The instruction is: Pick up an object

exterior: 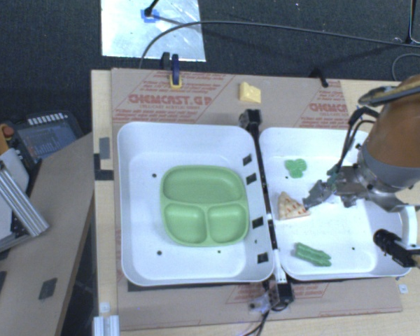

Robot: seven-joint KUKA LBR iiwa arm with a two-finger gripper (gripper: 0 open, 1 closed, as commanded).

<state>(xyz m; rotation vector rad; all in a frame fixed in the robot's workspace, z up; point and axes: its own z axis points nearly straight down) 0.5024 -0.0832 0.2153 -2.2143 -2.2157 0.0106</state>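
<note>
Green bean (313, 253) lies below my gripper (315, 194); pizza slice (292, 206) sits just beside. I should descend squarely; finger spread unclear.

Two shallow white plastic bins sat side by side on the table (105, 208). The left bin (136, 152) held a pale green divided plastic tray (203, 205) with three compartments. In the right bin (336, 142) lay a small green leafy toy (295, 165) toward the back, a triangular pizza-slice toy (290, 206) near the dividing edge, and a long green pod-shaped toy (313, 254) toward the front. The grey-and-orange arm (399, 142) reached in from the right, its claw (316, 195) hovering low just beside the pizza slice. A small yellow wedge-shaped block (250, 92) rested on the cardboard sheet (196, 96) behind the bins.
</note>
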